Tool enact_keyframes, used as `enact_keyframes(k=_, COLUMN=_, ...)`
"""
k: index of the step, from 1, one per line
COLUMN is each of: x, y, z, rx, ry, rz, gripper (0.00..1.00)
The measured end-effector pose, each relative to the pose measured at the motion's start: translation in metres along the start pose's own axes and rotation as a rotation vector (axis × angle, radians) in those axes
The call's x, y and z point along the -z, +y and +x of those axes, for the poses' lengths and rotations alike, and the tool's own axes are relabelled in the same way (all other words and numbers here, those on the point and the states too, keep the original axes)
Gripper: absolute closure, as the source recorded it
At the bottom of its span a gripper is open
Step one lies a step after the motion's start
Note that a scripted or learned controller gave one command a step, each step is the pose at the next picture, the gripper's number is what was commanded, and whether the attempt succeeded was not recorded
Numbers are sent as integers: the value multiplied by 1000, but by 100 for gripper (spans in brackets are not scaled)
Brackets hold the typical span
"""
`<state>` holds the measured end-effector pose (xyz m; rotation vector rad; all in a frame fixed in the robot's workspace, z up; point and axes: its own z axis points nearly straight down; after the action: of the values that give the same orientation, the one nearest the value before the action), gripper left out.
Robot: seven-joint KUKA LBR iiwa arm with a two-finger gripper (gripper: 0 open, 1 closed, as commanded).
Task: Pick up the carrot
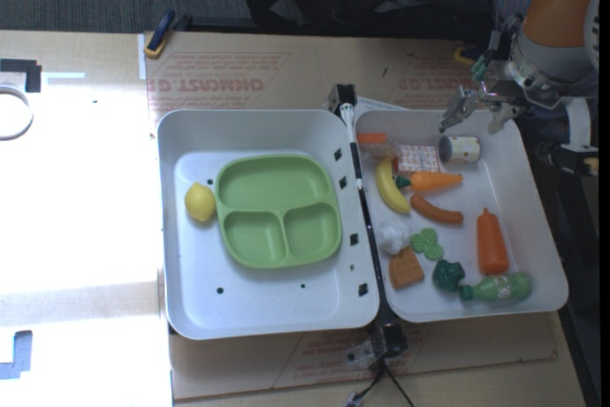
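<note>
The carrot (436, 181), orange with a green stub at its left end, lies flat in the right bin (538, 205), pointing right, between a small white can (461, 148) and a brown sausage (437, 210). My gripper (472, 116) hangs over the bin's back rim, behind and slightly right of the carrot and apart from it. Its two fingers are spread, open, with nothing between them.
The right bin also holds a banana (389, 187), a small patterned box (416, 157), an orange bottle (492, 243), broccoli (448, 274), a green bottle (501, 288) and a cracker (406, 270). The left bin (181, 300) holds a green divided plate (279, 210) and a lemon (199, 202).
</note>
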<state>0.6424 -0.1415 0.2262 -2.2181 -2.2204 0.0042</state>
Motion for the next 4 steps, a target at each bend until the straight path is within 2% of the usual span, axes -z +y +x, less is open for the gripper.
enact_keyframes(k=1, x=-119, y=-30, z=6, rx=8, ry=0, rz=-1, gripper=0)
enact_keyframes(k=2, x=-111, y=-32, z=6, rx=5, ry=3, rz=9, gripper=100)
enact_keyframes(k=3, x=-111, y=-32, z=6, rx=5, ry=3, rz=9, gripper=0)
enact_keyframes(k=4, x=-104, y=-32, z=5, rx=4, ry=4, rz=13, gripper=100)
